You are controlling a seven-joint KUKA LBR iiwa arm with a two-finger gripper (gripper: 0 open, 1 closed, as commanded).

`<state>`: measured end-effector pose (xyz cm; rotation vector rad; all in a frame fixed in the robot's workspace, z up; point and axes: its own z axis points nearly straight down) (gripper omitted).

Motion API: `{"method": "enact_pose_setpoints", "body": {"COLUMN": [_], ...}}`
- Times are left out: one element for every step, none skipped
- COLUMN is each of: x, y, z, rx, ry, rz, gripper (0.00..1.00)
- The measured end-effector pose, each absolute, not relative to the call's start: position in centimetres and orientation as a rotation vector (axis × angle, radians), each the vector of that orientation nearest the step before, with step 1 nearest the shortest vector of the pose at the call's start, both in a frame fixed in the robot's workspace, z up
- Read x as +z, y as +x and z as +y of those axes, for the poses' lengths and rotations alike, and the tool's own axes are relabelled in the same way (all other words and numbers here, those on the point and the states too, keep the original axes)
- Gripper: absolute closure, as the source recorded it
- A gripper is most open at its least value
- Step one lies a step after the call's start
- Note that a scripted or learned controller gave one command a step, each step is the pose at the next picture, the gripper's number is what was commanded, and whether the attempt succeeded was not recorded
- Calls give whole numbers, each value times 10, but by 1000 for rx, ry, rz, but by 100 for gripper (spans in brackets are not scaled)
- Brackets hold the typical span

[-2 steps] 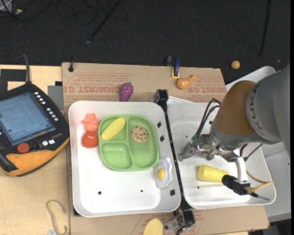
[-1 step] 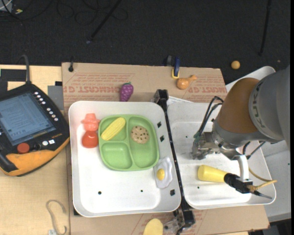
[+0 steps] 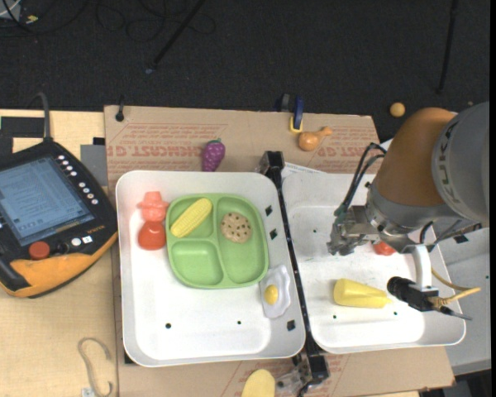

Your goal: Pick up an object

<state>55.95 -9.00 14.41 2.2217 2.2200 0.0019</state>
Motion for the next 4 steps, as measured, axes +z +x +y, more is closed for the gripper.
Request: {"method": "enact_pose_setpoints", "body": {"x": [199,229,232,233], "y": [565,566,559,563], "z": [-101,-102,-45,18], "rx": [3,1,-1,0], "ry": [2222,2222,2221,2219], "rz": [2217,2220,2229,2230], "gripper": [100,100,100,100]}}
